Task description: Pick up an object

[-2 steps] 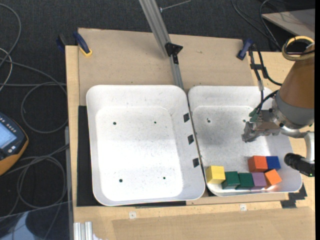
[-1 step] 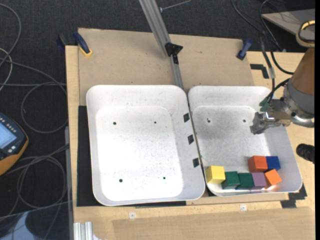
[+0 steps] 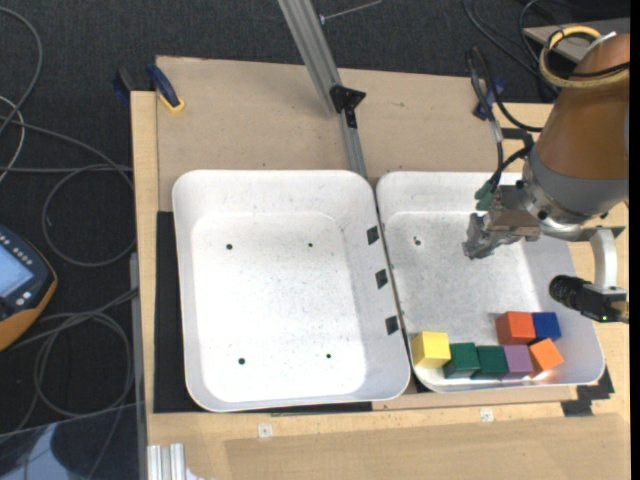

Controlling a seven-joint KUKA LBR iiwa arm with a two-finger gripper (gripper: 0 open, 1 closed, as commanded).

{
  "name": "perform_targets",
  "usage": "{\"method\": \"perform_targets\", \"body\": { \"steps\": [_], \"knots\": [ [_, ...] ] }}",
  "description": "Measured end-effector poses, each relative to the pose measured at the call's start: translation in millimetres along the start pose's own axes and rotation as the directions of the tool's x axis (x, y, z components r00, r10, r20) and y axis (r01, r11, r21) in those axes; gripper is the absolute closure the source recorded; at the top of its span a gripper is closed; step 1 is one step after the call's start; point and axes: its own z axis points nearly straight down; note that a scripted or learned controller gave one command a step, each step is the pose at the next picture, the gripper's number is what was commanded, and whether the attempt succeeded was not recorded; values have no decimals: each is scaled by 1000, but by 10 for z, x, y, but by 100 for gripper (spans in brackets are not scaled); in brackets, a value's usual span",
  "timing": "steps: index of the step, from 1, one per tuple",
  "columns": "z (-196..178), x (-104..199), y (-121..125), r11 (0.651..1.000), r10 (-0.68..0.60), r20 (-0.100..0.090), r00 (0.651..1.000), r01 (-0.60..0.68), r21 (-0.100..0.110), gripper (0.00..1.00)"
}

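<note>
Dark carpeted floor (image 3: 70, 28) all round, strewn with thin black cables. On it a pale wooden bench (image 3: 250, 118), bearing the two shallow white plastic bins. Left bin (image 3: 270, 288) speckled, right bin (image 3: 440, 278) touching its edge. Above the right bin's middle, grey arm with orange band (image 3: 585, 118), gripper (image 3: 482, 240) hanging over bare floor; spread or pressed together, cannot tell. Along the right bin's near wall, small coloured blocks (image 3: 495, 348) clustered: yellow, green, purple, orange, red, blue.
</note>
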Motion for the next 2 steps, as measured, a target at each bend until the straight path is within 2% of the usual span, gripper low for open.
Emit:
{"method": "perform_targets", "body": {
  "steps": [1,2],
  "knots": [
    [-57,521,44,1000,0,0,1000,0,0,100],
    [96,1057,179,1000,1,0,1000,-1,2,100]
  ]
}}
